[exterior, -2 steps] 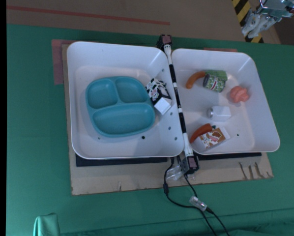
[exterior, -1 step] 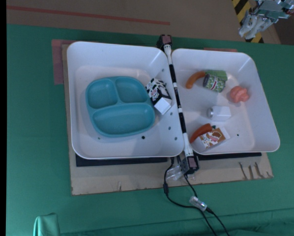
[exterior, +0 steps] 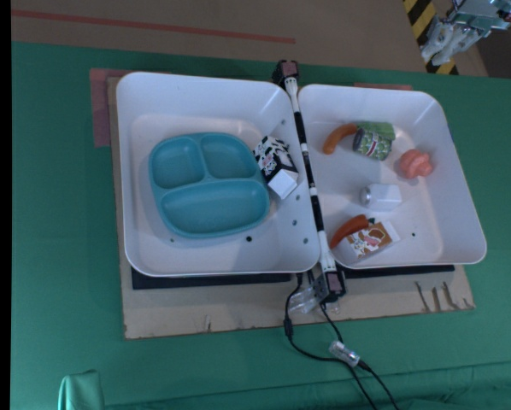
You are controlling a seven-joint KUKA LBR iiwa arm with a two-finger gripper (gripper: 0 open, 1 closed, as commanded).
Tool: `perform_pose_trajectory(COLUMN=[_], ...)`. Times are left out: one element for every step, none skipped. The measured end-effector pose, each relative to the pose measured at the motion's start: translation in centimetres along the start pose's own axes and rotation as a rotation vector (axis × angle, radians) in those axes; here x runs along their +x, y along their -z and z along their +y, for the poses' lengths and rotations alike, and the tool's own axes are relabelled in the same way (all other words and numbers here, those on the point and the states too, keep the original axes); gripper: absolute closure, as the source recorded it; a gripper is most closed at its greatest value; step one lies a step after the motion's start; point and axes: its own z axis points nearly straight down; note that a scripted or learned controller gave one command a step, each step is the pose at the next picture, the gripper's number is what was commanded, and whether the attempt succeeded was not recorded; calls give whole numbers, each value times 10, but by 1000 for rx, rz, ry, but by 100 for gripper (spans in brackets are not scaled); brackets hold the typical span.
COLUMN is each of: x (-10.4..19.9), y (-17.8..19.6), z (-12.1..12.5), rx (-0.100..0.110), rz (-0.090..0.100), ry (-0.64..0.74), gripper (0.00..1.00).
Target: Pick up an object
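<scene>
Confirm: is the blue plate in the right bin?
No, the blue plate lies in the left bin; the right bin holds the small items.

White bins: two, side by side on the bench, the left bin and the right bin.
Teal plates: one, a divided plate with three compartments, in the left bin.
Cow-print cartons: one, beside the plate near the left bin's right edge.
Orange curved pieces: two in the right bin, one near its far edge, one near its near edge.
Green cans: one, lying on its side.
Pink lumps: one.
White cylinders: one, lying down.
Small printed packets: one.
</scene>
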Motion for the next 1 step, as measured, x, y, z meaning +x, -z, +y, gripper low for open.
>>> perform_pose_trajectory(x=[0], y=[-3], z=[0], rx=[2], rz=[1], ry=[0], gripper=[100])
